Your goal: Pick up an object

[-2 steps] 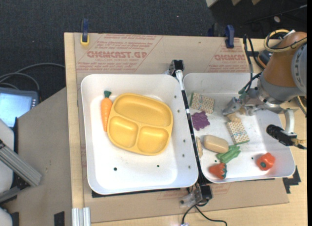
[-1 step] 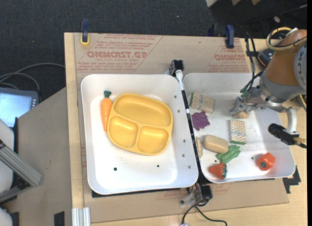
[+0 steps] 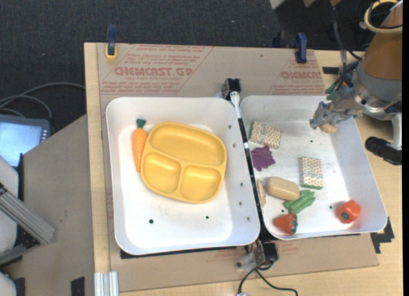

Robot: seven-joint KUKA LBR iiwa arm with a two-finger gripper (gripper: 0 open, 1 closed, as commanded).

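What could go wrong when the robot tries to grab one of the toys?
The toys in the right bin lie crowded: the bread roll, green pepper and strawberry touch, so the tool might nudge or pinch two at once. The tomato sits close to the bin's sloped wall, which could block a finger.

Place: a robotics lab.
Desk: paper-masked flat sheet printed in red lettering (image 3: pixel 192 64), held by blue clamps (image 3: pixel 300 46) at 12 o'clock.
Floor: dark carpet (image 3: pixel 51 7), loose black cables (image 3: pixel 38 93) at 9 o'clock.
Contents: two shallow white plastic bins (image 3: pixel 124 160) holding toy food.
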